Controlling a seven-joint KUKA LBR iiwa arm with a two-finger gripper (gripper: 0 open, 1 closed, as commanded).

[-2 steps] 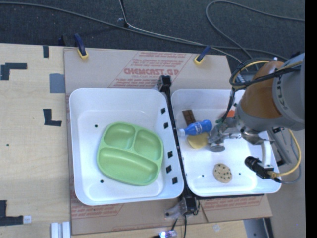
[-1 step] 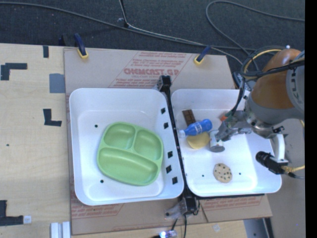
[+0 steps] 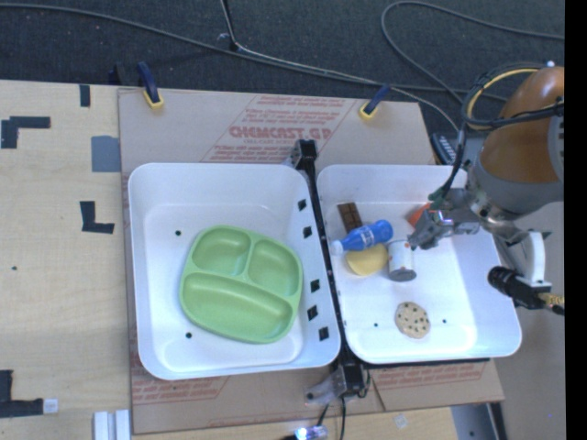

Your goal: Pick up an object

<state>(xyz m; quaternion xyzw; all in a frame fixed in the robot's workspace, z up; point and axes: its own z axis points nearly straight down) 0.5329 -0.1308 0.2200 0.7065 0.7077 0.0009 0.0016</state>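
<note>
Your desk (image 3: 55,246) carries two white bins side by side on a cardboard sheet (image 3: 275,126). Left bin (image 3: 151,191): one green divided plate (image 3: 243,284), sitting centre to lower-right, with bare floor along the top and left walls. Right bin (image 3: 486,333): five loose items, bunched in the upper-middle. Open floor is along the bottom and at the lower right corner; only the cookie sits down there.

Arm (image 3: 518,154) comes in over the right bin's upper right corner. Hand (image 3: 431,232) hangs at the right edge of the cluster, near the grey can. Can't tell its state from this angle, and nothing is visibly in it.

Count, one each:
- blue bottle (image 3: 365,237), lying on its side, touching the yellow piece
- yellow rounded piece (image 3: 366,262), just below the bottle
- grey can (image 3: 400,260), upright, just right of the yellow piece
- brown bar (image 3: 348,215), near the divider wall
- cookie (image 3: 413,320), alone, well apart from the rest

Something small and red (image 3: 417,214) peeks out beside the hand; too hidden to identify.

Two clamps (image 3: 151,94) pin the cardboard's top edge. Cables (image 3: 275,58) run across the dark floor above.
</note>
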